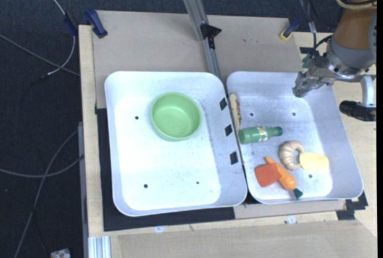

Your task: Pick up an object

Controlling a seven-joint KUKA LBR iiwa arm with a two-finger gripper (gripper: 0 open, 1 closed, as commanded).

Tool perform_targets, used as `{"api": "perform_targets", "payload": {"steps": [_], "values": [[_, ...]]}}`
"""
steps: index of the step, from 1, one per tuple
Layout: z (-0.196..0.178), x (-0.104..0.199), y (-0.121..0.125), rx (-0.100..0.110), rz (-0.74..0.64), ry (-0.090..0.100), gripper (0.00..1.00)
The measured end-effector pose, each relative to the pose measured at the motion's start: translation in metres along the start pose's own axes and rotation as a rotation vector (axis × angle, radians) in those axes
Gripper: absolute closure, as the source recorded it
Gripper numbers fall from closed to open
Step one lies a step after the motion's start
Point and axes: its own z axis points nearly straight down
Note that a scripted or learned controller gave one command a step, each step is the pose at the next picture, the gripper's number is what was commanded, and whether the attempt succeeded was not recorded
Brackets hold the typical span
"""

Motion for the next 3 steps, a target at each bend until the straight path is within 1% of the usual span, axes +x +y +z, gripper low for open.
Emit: {"api": "perform_targets", "payload": {"steps": [1, 2, 3], "values": [[-0.048, 0.003, 0.003, -0.001, -0.001, 0.001, 1.00], [-0.098, -0.001, 0.001, -0.002, 0.000, 0.000, 1.00], [-0.097, 0.040, -0.013, 0.017, -0.003, 0.007, 1.00]]}}
